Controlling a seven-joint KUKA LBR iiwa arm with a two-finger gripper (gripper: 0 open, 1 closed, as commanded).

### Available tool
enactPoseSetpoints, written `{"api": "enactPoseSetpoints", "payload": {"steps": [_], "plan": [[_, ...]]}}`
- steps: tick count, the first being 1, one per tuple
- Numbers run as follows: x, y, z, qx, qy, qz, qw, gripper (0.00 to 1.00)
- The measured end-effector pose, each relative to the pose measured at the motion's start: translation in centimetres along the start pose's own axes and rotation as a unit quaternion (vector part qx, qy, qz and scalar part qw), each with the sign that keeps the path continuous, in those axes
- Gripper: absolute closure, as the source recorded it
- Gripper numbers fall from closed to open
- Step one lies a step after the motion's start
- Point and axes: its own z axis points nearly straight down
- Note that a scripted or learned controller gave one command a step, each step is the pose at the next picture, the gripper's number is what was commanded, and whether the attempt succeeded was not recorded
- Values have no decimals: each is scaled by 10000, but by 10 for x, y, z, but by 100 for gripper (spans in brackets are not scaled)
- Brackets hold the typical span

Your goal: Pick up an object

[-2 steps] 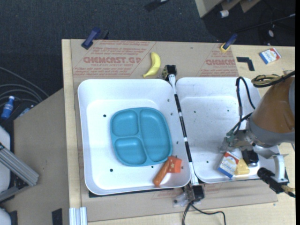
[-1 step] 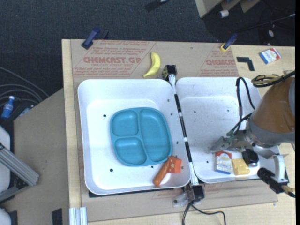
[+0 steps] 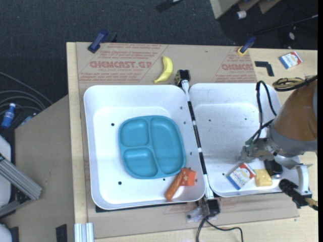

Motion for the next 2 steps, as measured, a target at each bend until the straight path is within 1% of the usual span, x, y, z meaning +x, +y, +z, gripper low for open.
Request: {"api": "enactPoseSetpoints", "payload": {"steps": [1, 2], "plan": [[43, 0, -61, 0, -2, -12, 10000, 100], [97, 0, -81, -1, -4, -13, 10000, 100]]}}
